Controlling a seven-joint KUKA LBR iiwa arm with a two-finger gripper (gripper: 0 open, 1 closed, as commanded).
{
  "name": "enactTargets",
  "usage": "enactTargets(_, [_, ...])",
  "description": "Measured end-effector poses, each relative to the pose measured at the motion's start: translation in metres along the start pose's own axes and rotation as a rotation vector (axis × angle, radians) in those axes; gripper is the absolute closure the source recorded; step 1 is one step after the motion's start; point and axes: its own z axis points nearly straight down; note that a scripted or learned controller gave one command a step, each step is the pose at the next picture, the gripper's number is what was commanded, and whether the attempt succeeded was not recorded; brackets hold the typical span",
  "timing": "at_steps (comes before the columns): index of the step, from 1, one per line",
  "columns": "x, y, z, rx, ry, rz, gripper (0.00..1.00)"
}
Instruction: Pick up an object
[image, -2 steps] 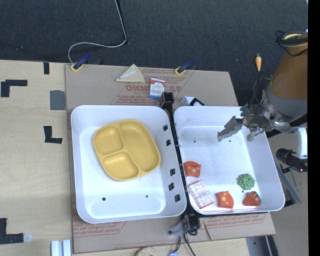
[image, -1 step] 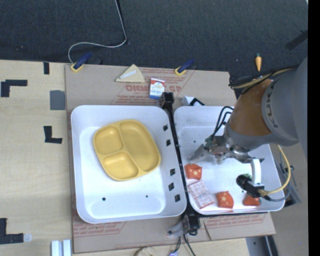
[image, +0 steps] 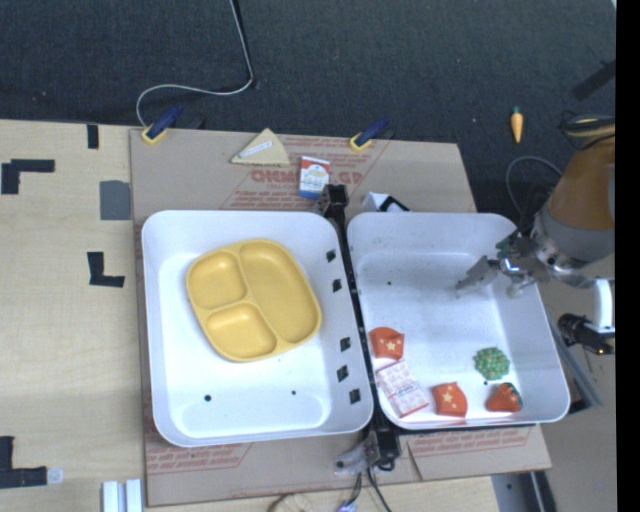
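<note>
The right bin (image: 430, 240) holds a red piece (image: 387, 343), a white and pink packet (image: 401, 388), a second red piece (image: 450, 400), a green knobbly object (image: 491, 362) and a red object with a green tip (image: 503, 398), all along its near side. My gripper (image: 494, 279) hangs over the bin's far right part, well above and apart from these objects. It is open, its fingers spread with nothing between them.
A yellow divided plate (image: 253, 298) lies in the left bin (image: 170, 400). Behind the bins on the cardboard sit a small red and white carton (image: 314, 177) and a tan wedge (image: 263, 149). A black divider (image: 345, 300) runs between the bins.
</note>
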Motion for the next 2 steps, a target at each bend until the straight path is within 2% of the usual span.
enactTargets(1, [0.006,-0.086,-0.023,0.002,0.003,0.000,0.00])
enactTargets(2, [0.002,-0.091,0.058,-0.010,-0.004,-0.001,0.00])
